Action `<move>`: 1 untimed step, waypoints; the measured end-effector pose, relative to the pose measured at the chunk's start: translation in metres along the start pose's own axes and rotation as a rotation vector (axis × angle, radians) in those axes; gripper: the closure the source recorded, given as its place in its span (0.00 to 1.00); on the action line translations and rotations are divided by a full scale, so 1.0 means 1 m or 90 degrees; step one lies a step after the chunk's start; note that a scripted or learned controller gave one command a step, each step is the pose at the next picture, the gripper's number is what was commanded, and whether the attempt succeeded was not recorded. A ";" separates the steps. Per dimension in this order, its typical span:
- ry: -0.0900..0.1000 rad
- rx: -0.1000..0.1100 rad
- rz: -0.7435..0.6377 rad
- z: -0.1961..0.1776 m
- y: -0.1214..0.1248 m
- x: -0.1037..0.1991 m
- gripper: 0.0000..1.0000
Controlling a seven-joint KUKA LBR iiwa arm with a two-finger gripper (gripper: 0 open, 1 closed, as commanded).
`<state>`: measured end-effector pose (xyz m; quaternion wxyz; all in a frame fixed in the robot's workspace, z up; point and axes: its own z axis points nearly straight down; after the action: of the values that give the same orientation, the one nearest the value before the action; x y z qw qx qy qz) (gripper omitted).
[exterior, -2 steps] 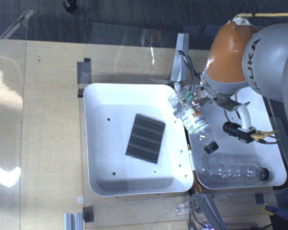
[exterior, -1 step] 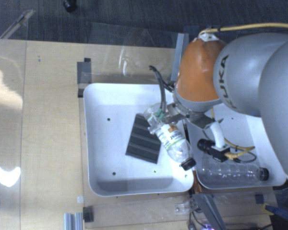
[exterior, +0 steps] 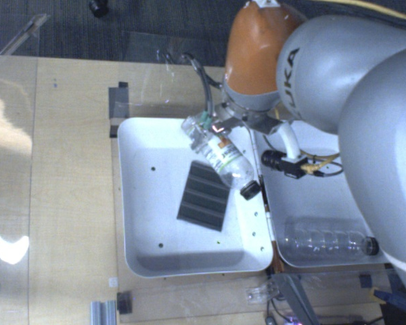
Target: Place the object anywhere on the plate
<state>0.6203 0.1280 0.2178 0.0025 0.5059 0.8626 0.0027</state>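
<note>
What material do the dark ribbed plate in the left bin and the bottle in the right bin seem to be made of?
The plate looks like matte dark plastic or rubber: its ridges give no shine. The bottle in the right bin looks like clear thin plastic: the white floor shows through it, with bright glints; its cap is dark.

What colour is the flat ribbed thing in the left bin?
The ribbed plate is dark grey, almost black, seen in the camera view.

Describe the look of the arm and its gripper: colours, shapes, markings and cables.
The bulky grey KUKA arm has rounded, smooth shells, with black letters of the maker's name on one joint. A glossy orange band sits above the wrist. A yellow cable runs along the top; thin dark hoses curve near the small metal two-finger gripper.
</note>
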 end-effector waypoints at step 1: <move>0.000 -0.001 -0.142 -0.041 -0.040 0.014 1.00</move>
<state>0.5777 0.1206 0.2580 0.0032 0.4066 0.9136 0.0027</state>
